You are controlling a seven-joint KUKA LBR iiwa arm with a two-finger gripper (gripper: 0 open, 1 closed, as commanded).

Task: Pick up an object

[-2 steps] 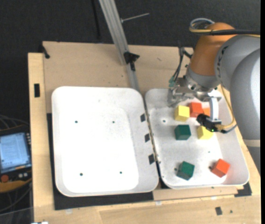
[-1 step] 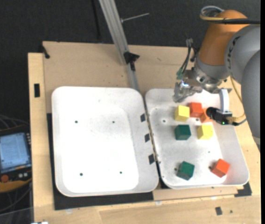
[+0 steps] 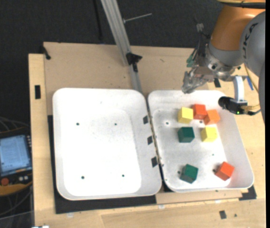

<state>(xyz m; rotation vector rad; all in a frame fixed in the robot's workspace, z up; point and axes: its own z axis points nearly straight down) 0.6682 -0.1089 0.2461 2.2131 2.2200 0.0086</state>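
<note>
**Blocks crowd the right bin's far end; gripper hangs over its far rim**

The blocks all lie in the right bin (image 3: 235, 141). Toward its far end a yellow block (image 3: 186, 115), a red-orange block (image 3: 200, 111) and an orange block (image 3: 212, 117) sit packed together, touching or nearly so, close to the far rim. Just in front of them a dark green block (image 3: 186, 135) and a second yellow block (image 3: 209, 134) stand side by side with a narrow gap between them. Near the front rim a second green block (image 3: 189, 173) and another red-orange block (image 3: 224, 170) lie well apart, with bare floor around each and a wide bare stretch between them and the middle pair.

The gripper (image 3: 191, 85) hangs over the far rim of the right bin, above and behind the yellow block, holding nothing; whether its fingers are apart or together I cannot tell.

The left bin (image 3: 68, 108) lies alongside, their rims meeting at the centre. The worktop (image 3: 78, 65) shows bare beyond the bins' far rims, crossed by a slanted metal pole (image 3: 118, 27).
</note>
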